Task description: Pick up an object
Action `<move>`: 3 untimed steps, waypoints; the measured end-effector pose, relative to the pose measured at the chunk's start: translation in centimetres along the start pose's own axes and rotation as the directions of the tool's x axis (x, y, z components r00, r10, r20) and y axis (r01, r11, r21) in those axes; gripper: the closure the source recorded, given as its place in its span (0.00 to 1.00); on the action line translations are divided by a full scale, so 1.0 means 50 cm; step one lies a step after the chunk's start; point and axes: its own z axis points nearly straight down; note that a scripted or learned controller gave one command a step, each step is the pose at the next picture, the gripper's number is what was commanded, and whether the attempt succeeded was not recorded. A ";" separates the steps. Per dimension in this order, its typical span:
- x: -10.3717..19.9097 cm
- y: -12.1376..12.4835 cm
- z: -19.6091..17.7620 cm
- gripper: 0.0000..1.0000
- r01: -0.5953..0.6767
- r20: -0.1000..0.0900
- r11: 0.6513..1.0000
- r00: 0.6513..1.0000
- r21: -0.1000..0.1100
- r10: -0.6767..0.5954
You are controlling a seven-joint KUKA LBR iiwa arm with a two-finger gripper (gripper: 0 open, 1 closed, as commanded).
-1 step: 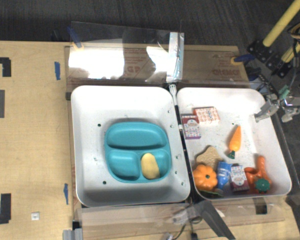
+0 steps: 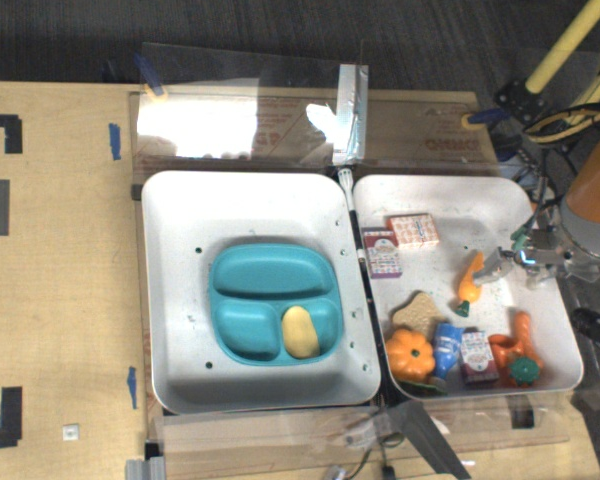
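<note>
We see two shallow white plastic bins side by side on the light wooden tabletop (image 2: 50,298). The left bin (image 2: 180,228) holds a teal plastic divided tray (image 2: 270,273), and a yellow lemon-shaped toy (image 2: 300,332) lies in the tray's lower right compartment. The right bin (image 2: 480,203) carries a scatter of toy foods. Near its upper left, two small red-and-white printed cartons (image 2: 400,243) lie touching each other. Along its lower edge sit a small orange toy pumpkin (image 2: 411,355), a tan bread-like piece (image 2: 417,311) just above it, a blue-and-white can (image 2: 447,348), a purple-and-white box (image 2: 476,356) beside the can, and an orange toy carrot with a green top (image 2: 518,348) toward the lower right corner. A small orange curved toy with a green tip (image 2: 468,281) lies near the middle right of this bin, apart from the lower cluster. The grey arm with the orange band (image 2: 590,193) enters at the right edge, and its hand (image 2: 505,263) hovers over the right side of the right bin, just beside that small orange toy. We cannot tell whether the hand is wide or narrow, and we see nothing clearly held in it.
</note>
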 end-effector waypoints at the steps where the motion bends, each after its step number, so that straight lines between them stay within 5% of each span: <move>1: 0.055 0.063 0.074 0.00 0.027 0.002 1.000 1.000 -0.005 -0.027; 2: 0.056 0.067 0.049 1.00 0.027 0.003 1.000 1.000 -0.012 -0.027; 3: 0.188 0.128 -0.183 1.00 0.052 0.000 0.999 0.999 -0.008 -0.052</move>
